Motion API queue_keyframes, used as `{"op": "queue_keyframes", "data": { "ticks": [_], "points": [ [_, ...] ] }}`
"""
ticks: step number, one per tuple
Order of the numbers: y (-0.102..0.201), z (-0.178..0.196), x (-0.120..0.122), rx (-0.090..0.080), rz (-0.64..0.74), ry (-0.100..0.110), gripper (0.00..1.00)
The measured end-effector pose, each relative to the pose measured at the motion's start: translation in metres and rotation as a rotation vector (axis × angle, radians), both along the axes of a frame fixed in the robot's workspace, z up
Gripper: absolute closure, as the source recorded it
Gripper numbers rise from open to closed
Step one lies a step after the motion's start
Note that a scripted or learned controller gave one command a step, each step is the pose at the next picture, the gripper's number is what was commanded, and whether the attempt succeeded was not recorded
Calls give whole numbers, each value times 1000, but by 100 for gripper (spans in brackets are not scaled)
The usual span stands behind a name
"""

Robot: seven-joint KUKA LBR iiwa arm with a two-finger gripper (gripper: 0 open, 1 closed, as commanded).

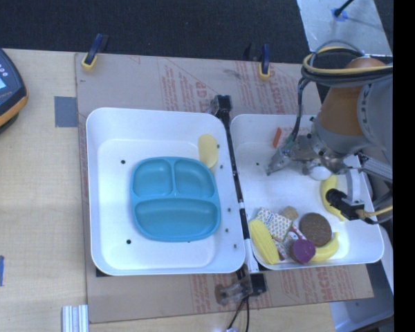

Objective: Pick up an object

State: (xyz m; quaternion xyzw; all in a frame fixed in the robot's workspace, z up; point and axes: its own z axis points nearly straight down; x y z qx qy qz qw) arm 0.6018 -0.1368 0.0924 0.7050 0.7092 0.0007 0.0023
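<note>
Hovering low in the right bin (263, 133), the end effector (282, 159) grips nothing; finger spacing unclear.

We see a pale wooden bench (34, 206) under bright, even light, with a brown cardboard sheet (159, 85) laid over it and held at the far edge by a yellow clamp (92, 52) and a blue one (263, 61). Beyond it lies dark floor (159, 9). A grey tape patch (65, 111) sits on the wood.
</note>
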Motion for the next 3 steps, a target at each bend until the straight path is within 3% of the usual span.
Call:
{"op": "queue_keyframes", "data": {
  "ticks": [1,2,3],
  "points": [
    [-5,-5,45,17,-13,65,0],
    [-17,54,55,1,-3,4,0],
    [-14,16,53,-5,1,-11,0]
  ]
}}
